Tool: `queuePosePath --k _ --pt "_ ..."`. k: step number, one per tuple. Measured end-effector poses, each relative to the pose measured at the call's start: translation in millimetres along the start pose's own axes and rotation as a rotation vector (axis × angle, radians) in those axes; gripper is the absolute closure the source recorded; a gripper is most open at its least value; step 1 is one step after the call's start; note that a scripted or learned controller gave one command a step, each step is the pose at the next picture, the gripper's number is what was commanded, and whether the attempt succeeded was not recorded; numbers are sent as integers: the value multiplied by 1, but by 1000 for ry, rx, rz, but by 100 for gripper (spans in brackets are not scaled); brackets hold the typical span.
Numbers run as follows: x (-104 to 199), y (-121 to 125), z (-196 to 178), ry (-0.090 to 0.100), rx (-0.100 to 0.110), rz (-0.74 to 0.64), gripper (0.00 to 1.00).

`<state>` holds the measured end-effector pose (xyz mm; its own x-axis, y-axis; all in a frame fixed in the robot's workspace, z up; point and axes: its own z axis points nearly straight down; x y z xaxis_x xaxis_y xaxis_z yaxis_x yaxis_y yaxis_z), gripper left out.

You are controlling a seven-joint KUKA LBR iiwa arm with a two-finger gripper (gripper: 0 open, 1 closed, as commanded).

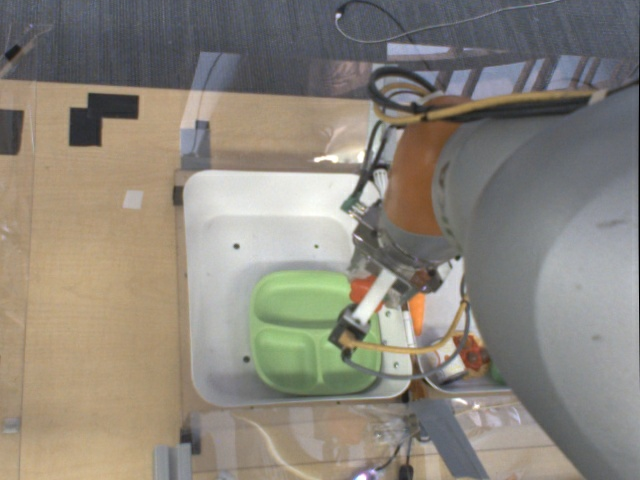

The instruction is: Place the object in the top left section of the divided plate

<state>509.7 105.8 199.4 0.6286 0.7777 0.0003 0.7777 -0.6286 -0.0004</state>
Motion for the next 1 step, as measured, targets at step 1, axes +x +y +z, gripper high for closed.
queuePosePath --k 1 --pt "-34 -1 -99 2 -2 -125 100"
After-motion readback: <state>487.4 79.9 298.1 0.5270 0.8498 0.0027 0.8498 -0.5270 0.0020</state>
